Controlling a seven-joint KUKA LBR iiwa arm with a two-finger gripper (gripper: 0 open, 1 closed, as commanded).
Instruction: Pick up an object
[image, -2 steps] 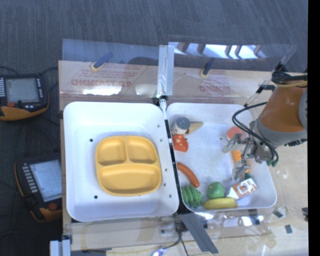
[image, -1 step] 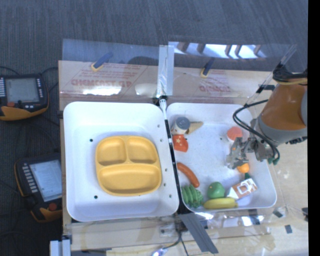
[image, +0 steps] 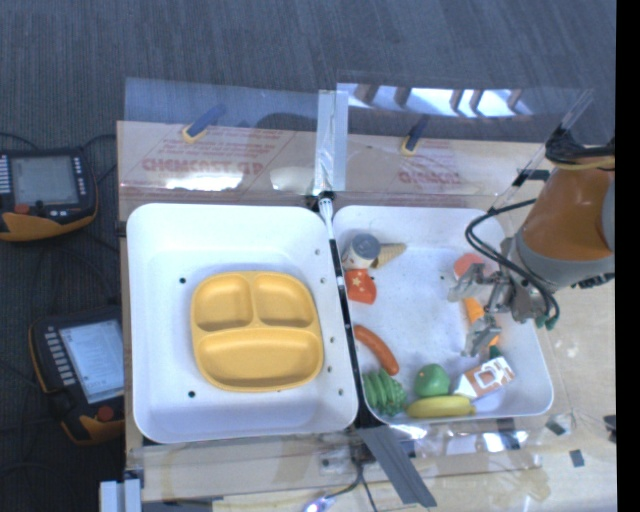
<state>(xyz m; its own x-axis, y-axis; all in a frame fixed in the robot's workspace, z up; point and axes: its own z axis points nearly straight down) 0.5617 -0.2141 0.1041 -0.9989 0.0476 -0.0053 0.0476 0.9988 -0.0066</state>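
Note:
My gripper (image: 474, 311) hangs low over the right part of the right bin (image: 420, 225), reaching in from the right. It looks open: one grey finger (image: 463, 286) points to the far side and the other (image: 484, 336) to the near side. A small orange piece (image: 473, 309) lies in the gap between them. Whether either finger touches it I cannot tell. A red-orange piece (image: 466, 266) lies just beyond the far finger. A white and orange carton (image: 487, 377) sits just below the near finger.
The right bin also holds a grey-scoop cone (image: 368, 250), a red piece (image: 360, 288), a red sausage (image: 376, 349), a leafy green (image: 383, 392), a green round fruit (image: 432, 380) and a banana (image: 440, 407). A yellow divided plate (image: 258, 331) lies in the left bin (image: 160, 300).

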